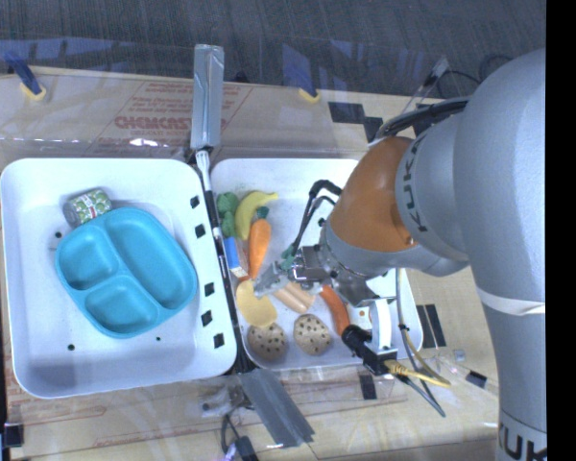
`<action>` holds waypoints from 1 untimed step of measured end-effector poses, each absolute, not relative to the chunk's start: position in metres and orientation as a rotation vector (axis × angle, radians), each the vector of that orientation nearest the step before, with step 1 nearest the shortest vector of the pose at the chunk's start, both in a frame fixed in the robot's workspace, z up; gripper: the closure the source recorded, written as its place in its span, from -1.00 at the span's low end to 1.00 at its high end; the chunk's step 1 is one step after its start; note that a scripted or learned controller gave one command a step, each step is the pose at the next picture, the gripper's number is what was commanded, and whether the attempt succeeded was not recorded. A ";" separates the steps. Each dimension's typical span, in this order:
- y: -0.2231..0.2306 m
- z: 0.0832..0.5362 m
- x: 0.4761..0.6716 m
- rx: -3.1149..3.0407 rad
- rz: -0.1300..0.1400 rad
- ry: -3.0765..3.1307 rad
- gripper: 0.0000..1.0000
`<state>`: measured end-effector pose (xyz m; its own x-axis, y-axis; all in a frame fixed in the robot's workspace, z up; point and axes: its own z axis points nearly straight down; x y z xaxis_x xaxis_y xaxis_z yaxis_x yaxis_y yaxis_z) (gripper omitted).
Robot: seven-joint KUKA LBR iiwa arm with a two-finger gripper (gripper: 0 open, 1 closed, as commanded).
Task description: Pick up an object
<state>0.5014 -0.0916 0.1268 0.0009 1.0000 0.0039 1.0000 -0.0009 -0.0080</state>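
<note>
My gripper (272,279) hangs low over the middle of the right bin (298,176), reaching in from the right under the orange wrist band. Its tip is just right of an orange carrot (259,243) and just above a pale yellow round piece (257,310) and a tan sausage-like piece (294,300). I cannot see whether anything sits in it. A yellow banana (253,206) and a green item (228,209) lie at the bin's far left. Two speckled cookies (267,341) lie along the near edge. A second orange piece (333,311) is partly under the wrist.
The left bin (29,286) holds a blue divided plate (125,269) and a small can (86,206) at its far corner. A blue item (232,254) lies against the divider between the bins. The arm's body covers the right bin's right half.
</note>
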 end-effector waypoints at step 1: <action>-0.098 0.091 0.539 -2.164 0.003 -2.274 -1.00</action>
<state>0.5393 -0.0977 0.0906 -0.0496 0.9988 0.0010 0.9988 0.0496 -0.0033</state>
